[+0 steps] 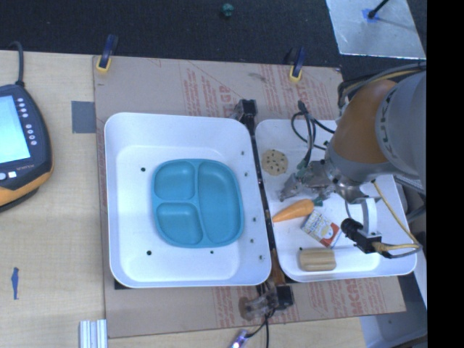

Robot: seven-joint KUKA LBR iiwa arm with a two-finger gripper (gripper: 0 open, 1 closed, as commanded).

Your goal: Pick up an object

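Worktop (58, 223) carries, at far left, a handheld control pendant (18, 147). Next comes the left bin (123, 194) with a blue divided plate (197, 202) lying flat inside. In the right bin (391, 267) lie a round cookie (274, 161), an orange carrot (293, 210), a small packet (320, 228) and a tan wooden block (317, 259). The jaws (297, 185) hang just above the carrot; how they stand I cannot tell.

Gripper (299, 185) low in right bin (391, 267) at frame right, just above orange carrot (293, 211); blue divided plate (197, 202) in left bin (119, 194).
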